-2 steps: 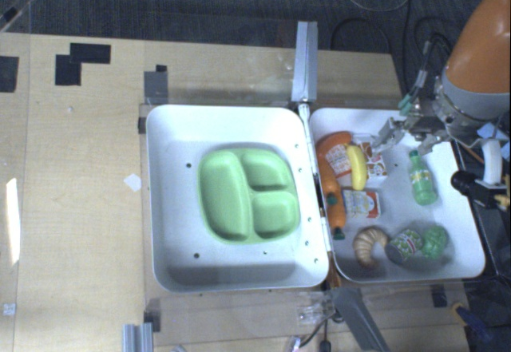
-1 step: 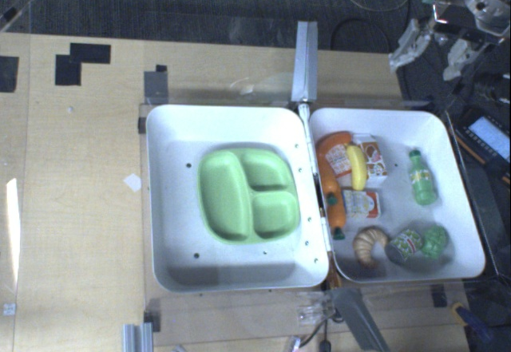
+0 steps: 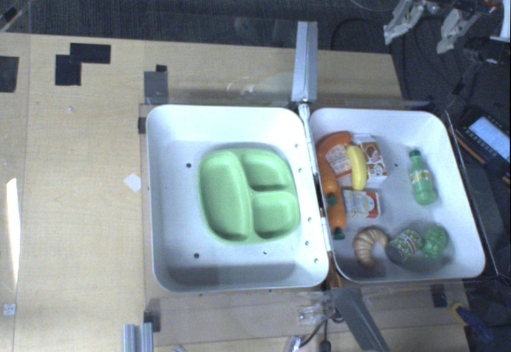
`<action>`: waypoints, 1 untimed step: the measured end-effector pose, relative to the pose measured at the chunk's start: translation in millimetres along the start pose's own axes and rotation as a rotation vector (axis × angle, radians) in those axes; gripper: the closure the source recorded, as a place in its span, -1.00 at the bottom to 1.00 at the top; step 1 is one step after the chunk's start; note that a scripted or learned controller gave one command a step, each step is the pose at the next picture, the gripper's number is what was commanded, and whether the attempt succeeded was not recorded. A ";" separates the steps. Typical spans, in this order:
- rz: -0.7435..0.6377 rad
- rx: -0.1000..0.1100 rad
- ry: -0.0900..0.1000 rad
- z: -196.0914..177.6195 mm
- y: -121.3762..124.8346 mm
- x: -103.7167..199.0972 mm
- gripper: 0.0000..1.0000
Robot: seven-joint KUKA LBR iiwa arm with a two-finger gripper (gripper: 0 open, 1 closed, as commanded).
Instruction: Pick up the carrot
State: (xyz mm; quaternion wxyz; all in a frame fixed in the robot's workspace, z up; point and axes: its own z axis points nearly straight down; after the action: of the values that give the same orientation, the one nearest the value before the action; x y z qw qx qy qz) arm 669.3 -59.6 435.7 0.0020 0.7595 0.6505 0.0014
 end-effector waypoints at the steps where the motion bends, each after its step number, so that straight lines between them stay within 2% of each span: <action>1: 0.180 -0.001 0.001 -1.3 3.6 -24.2 -1.00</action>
State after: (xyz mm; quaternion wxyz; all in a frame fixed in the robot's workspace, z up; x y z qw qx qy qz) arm 669.1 -84.1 437.0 0.0021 0.8149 0.5795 0.0022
